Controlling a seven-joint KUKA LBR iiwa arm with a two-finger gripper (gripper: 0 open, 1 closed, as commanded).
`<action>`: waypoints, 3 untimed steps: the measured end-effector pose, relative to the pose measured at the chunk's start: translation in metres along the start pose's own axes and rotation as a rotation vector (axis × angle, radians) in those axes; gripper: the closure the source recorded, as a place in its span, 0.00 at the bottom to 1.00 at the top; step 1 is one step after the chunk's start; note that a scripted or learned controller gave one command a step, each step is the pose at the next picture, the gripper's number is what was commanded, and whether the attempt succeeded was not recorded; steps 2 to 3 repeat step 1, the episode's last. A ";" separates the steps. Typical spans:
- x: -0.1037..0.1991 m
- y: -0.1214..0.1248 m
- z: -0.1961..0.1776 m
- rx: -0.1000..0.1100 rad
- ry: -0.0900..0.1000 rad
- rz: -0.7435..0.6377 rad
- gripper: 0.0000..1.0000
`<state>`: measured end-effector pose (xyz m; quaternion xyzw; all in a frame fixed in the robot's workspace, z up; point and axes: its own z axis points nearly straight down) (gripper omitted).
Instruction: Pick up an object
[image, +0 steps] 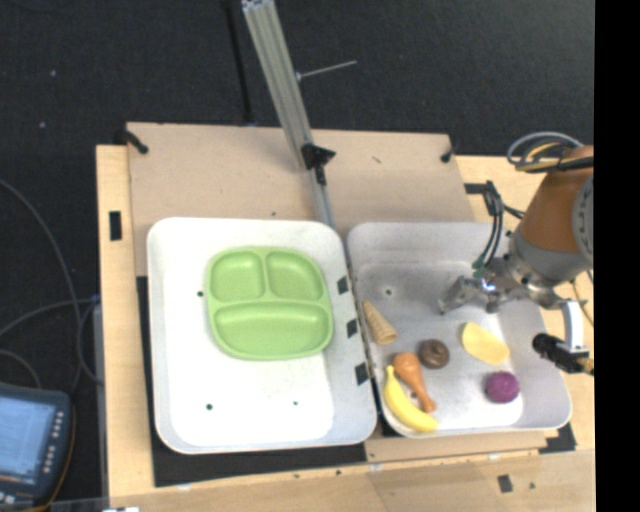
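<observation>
Unmarked white bins (180, 420), green tray (269, 303)

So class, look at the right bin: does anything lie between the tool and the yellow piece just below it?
Nothing visible does. The tool sits over bare bin floor just up and left of the yellow piece. The brown round item lies off to the left and the purple ball lower down, both outside that path.

Green divided plate (269, 304) in left bin (180, 400)
</observation>
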<state>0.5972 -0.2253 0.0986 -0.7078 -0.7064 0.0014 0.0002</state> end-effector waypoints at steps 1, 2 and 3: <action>-0.001 0.002 -0.015 -0.006 -0.002 0.002 1.00; -0.001 0.002 -0.015 -0.006 -0.002 0.002 1.00; -0.001 0.002 -0.015 -0.006 -0.002 0.002 1.00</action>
